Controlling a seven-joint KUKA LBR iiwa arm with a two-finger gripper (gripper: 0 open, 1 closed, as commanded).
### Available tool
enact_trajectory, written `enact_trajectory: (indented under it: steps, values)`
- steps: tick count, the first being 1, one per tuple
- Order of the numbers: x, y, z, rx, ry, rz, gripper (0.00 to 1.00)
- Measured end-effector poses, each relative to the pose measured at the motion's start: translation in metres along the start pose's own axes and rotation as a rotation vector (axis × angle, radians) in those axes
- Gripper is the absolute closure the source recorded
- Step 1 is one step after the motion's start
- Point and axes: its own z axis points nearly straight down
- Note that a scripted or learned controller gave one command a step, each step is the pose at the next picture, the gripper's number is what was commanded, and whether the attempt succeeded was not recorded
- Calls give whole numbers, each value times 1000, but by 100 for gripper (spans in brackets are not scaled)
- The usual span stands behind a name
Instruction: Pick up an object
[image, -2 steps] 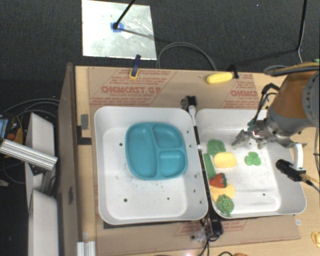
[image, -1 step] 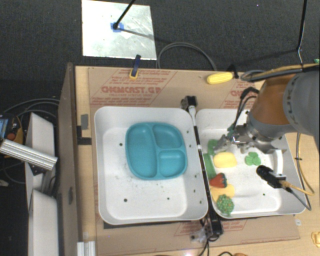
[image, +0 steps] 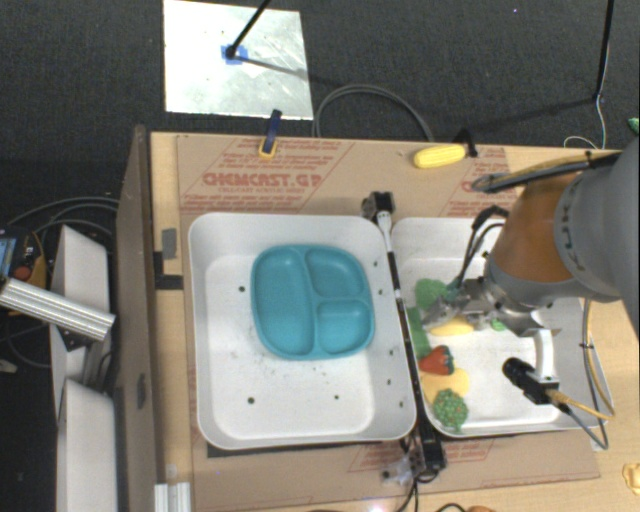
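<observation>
Tool (image: 455, 312): we see it low in the right bin (image: 492, 395), just over a yellow piece (image: 450, 328); open or closed, we cannot tell.
Nearby: red piece (image: 436, 360), green knobbly piece (image: 449, 408).
Left bin (image: 230, 400): blue divided plate (image: 312, 302).

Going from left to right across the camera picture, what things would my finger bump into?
Silver bar → blue plate → red toy → grey robot arm
</observation>
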Motion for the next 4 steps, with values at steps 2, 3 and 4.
enact_trajectory:
  steps: [2, 3, 4]
  values:
    - [-2, 4, -17, -12, -4, 0, 0]
    - [-58, 19, -7, -12, -1, 2, 0]
    - [-4, 62, -9, -9, 0, -10, 0]
